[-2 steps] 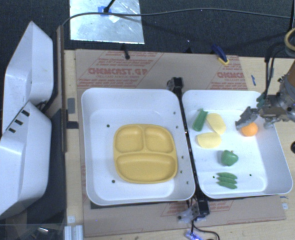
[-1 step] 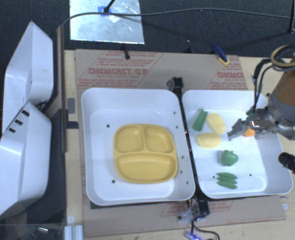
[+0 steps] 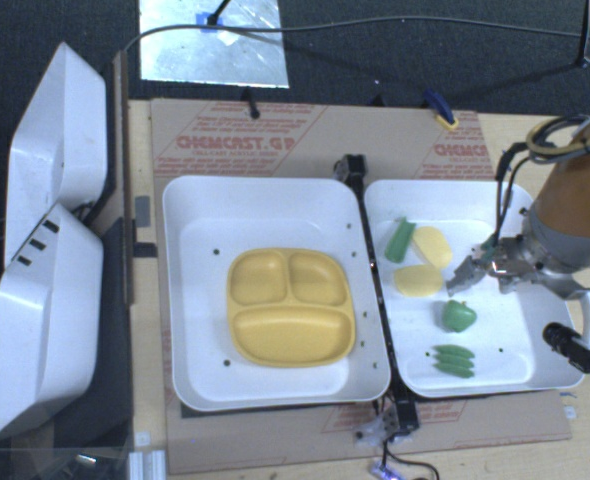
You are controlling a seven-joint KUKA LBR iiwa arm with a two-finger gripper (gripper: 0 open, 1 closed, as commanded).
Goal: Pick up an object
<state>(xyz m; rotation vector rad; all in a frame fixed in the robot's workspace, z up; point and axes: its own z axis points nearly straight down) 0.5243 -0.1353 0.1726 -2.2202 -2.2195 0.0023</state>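
camera view shows the tool [image 3: 459,279] low in the right bin [image 3: 505,368], its tip just above the green pepper [image 3: 459,316] and beside the yellow pieces [image 3: 421,280]. the sensible move, i judge, is to settle on one piece, centre over it, come straight down and close without nudging its neighbours. how wide the tool stands i cannot tell, and nothing is seen held in it. green pods [image 3: 453,359] lie nearer the front edge; a yellow tray [image 3: 291,304] sits in the left bin [image 3: 200,268].
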